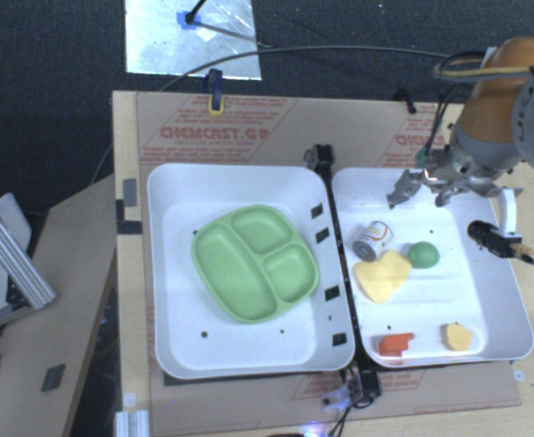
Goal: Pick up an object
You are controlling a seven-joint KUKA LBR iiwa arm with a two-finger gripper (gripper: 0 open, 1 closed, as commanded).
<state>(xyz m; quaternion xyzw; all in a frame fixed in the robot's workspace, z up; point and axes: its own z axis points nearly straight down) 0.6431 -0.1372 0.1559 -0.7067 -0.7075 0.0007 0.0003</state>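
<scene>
Above the right bin's [522,321] far end hung the tool [424,189], fingers spread apart and holding nothing; below it lay a small can [372,240], a green ball [423,255] and a yellow piece [382,276]

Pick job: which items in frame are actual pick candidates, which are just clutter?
Candidates, right bin:
small can
green ball
yellow piece
orange block
small yellow chunk

Lying about:
green divided plate, left bin
blue clamp
foil sheet
</scene>
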